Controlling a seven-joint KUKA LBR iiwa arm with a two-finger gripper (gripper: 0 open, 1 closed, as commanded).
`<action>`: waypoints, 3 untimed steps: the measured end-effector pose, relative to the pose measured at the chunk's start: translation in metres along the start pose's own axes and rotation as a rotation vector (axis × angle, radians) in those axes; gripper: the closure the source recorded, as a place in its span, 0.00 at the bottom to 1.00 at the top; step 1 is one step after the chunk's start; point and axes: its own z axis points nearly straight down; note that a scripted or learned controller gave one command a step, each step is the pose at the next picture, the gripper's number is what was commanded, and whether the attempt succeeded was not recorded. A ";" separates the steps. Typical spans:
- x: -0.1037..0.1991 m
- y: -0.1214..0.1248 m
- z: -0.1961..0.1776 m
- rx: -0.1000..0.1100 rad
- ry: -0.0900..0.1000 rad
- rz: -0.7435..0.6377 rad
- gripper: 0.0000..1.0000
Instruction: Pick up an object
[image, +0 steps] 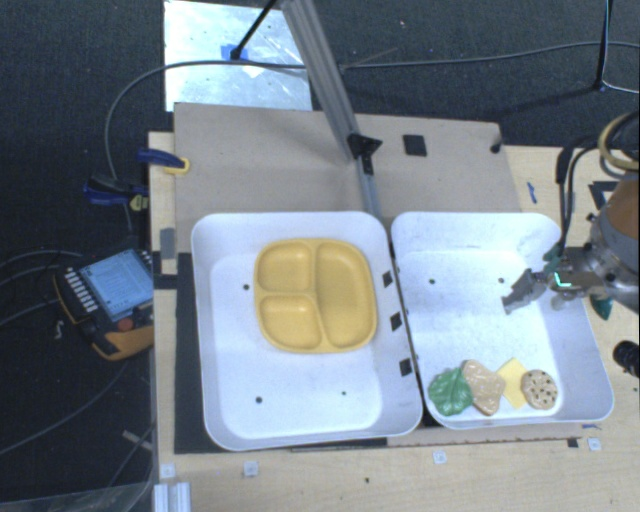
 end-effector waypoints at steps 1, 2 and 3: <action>0.000 0.000 0.000 -0.001 0.000 0.000 0.00; -0.005 0.005 0.060 0.005 0.001 0.004 0.00; -0.007 0.006 0.102 0.003 0.001 0.004 0.00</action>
